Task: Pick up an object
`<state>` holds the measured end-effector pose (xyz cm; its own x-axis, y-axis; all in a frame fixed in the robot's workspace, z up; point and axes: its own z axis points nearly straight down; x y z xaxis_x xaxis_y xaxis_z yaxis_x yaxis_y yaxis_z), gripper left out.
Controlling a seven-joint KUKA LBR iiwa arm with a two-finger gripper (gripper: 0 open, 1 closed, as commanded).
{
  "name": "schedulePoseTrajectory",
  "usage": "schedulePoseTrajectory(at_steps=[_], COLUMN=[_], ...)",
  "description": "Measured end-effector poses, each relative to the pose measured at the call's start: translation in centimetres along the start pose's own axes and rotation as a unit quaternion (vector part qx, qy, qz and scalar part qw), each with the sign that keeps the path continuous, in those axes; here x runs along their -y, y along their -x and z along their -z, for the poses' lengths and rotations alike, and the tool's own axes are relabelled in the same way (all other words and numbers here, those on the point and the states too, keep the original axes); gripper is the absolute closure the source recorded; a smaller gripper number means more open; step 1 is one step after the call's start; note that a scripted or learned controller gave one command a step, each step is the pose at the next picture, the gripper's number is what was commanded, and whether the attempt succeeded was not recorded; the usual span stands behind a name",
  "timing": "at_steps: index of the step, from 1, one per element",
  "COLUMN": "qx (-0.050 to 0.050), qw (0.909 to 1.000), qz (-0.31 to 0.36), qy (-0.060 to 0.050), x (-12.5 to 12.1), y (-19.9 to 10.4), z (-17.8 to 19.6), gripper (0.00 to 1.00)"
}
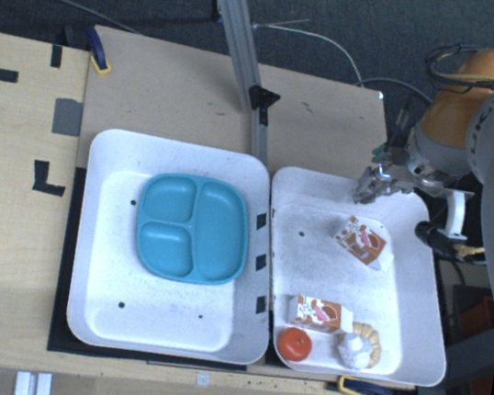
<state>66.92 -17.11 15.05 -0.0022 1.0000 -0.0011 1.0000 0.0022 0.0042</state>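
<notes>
We are looking at the gripper [366, 189] hanging over the upper edge of the right bin [421, 275], toward the upper right of the frame; it is too small and dark here for us to tell how it is set, and nothing is showing in its grasp. Just below and slightly right of it, a red-and-white packet [363, 241] is lying tilted on the bin floor, apart from the gripper. Along the bin's lower edge a small carton [318, 314], a red ball [294, 344] and a white-and-tan piece [359, 346] are sitting close together. The middle of this bin is lying bare between them. In the left bin [105, 244] a blue divided plate [193, 228] is resting on the floor, with bare white floor around it.
</notes>
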Motion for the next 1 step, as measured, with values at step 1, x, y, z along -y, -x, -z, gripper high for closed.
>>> schedulePoseTrajectory(at_steps=[1], qx=[0.0], qw=[1.0], qz=[0.0], qy=[0.001], x=[-1.18], y=[-0.2], z=[5.44], gripper=[1.0])
